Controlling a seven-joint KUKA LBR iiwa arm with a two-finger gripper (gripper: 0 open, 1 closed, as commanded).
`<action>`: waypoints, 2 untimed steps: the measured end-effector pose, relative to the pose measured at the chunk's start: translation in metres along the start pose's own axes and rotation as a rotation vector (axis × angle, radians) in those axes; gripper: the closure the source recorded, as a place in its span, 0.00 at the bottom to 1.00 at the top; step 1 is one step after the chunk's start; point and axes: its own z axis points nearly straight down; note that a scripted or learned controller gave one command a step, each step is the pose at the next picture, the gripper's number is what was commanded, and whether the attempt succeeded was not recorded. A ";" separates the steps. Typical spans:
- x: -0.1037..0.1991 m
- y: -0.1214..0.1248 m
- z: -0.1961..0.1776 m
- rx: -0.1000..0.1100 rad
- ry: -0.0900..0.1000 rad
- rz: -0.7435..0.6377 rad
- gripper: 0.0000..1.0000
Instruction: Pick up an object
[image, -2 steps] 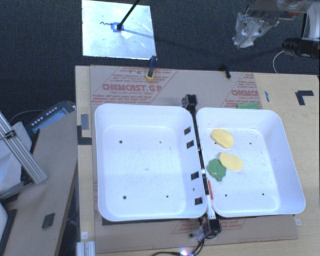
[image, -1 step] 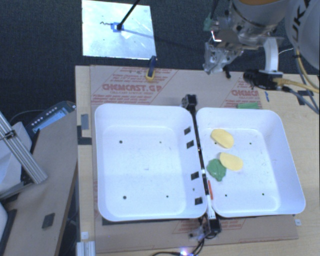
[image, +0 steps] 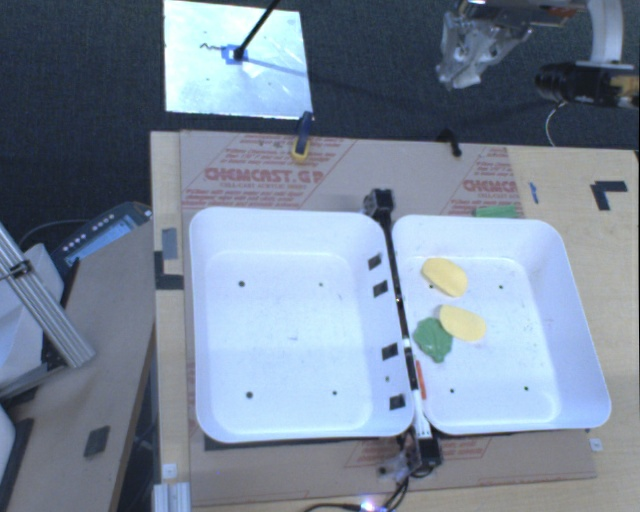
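Note:
The right bin (image: 560, 300) holds three small flat pieces. One yellow piece (image: 444, 277) lies toward the bin's far left. A second yellow piece (image: 463, 323) sits just nearer, and a green piece (image: 433, 339) touches its left side. My gripper (image: 463, 62) hangs high at the top of the view, well beyond the bench's far edge and far from the pieces. Nothing shows between its fingers.
The left bin (image: 215, 330) stands beside the right one, joined along a black hinge strip (image: 395, 300). A yellow clip (image: 300, 150) sits on the cardboard behind the bins. A shiny metal sheet (image: 235, 60) lies at the top left.

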 end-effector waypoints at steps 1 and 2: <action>0.039 -0.112 0.006 0.016 0.000 -0.003 1.00; -0.034 -0.040 0.007 0.008 -0.004 0.010 1.00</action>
